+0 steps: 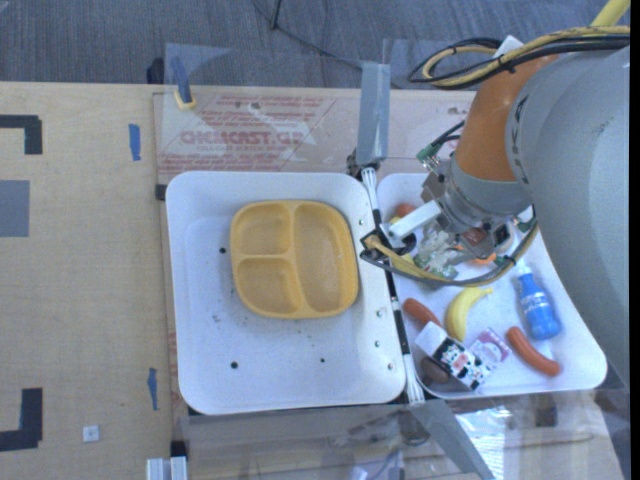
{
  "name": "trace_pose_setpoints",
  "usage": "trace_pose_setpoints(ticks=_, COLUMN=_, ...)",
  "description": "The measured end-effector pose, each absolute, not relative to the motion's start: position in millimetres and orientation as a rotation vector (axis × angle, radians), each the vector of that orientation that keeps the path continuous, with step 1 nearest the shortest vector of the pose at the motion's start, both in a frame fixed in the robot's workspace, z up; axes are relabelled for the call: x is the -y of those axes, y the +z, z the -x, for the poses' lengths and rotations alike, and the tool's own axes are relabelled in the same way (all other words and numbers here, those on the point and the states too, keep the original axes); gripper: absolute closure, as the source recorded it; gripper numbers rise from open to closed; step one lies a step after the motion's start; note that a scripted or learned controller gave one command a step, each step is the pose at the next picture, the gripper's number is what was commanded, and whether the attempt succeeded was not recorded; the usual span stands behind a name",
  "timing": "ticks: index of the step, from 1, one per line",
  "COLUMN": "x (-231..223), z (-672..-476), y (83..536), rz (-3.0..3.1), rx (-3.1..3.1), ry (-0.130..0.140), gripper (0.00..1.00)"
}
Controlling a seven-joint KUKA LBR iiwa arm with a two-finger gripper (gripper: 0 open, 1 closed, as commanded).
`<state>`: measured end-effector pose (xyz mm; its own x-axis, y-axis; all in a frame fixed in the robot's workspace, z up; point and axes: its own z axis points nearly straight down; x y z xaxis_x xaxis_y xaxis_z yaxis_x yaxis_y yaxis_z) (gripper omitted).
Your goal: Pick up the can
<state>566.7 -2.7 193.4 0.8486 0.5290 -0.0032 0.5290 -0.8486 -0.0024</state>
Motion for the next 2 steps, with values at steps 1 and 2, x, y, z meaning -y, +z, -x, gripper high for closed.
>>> trace_pose_setpoints(ticks=1, x=2, z=-566.6, y=193, rz=3.019, rx=0.865, ry=0.007, gripper=0.0)
trace_pose_setpoints(ticks=2, x=-35, z=-578.5, y=184, rz=3.05, rx=0.75, ry=0.003, gripper=0.0)
